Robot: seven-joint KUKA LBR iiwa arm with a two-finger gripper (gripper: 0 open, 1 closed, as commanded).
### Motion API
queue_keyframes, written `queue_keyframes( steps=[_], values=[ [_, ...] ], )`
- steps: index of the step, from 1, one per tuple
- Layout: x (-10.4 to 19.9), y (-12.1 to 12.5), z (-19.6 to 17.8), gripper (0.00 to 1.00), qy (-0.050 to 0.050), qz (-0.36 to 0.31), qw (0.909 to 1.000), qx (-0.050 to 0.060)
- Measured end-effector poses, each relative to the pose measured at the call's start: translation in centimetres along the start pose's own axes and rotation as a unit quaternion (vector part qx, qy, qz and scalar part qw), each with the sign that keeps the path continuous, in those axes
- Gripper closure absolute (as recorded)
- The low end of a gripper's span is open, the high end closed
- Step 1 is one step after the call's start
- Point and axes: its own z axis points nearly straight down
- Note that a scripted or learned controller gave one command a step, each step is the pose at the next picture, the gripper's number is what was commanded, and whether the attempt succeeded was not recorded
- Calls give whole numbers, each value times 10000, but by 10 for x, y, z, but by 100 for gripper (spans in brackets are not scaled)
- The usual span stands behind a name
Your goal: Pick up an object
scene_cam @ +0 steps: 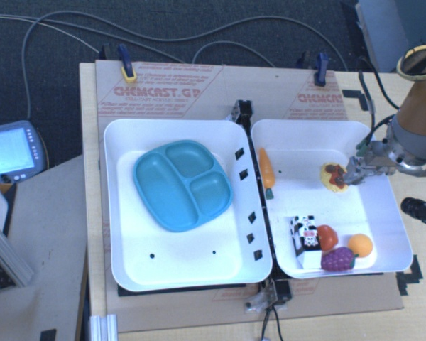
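At the right bin's (383, 130) far wall, my gripper (346, 180) meets a small yellow-and-red toy (333, 176); whether my jaws grip it, I cannot tell. Best approach: centre, close firmly, lift straight.

The arm (414, 112) is a thick round column: a tan-orange band runs around it, topped by a pale ring with a dark rim, and below the band sits a wider grey-silver collar of smooth metal. From that collar a smaller grey gripper (349, 175) juts out, built of blocky metal parts with darker joints. A thin black cable (370, 104) loops along the arm's side.
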Motion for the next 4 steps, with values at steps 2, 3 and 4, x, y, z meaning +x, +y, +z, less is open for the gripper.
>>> queue_keyframes(
  steps=[2,3,4],
  values=[
    [-5,6,-98,100,5,4,10000,17],
    [45,18,-89,100,24,-24,10000,42],
    [97,23,-76,100,23,-22,10000,48]
  ],
)
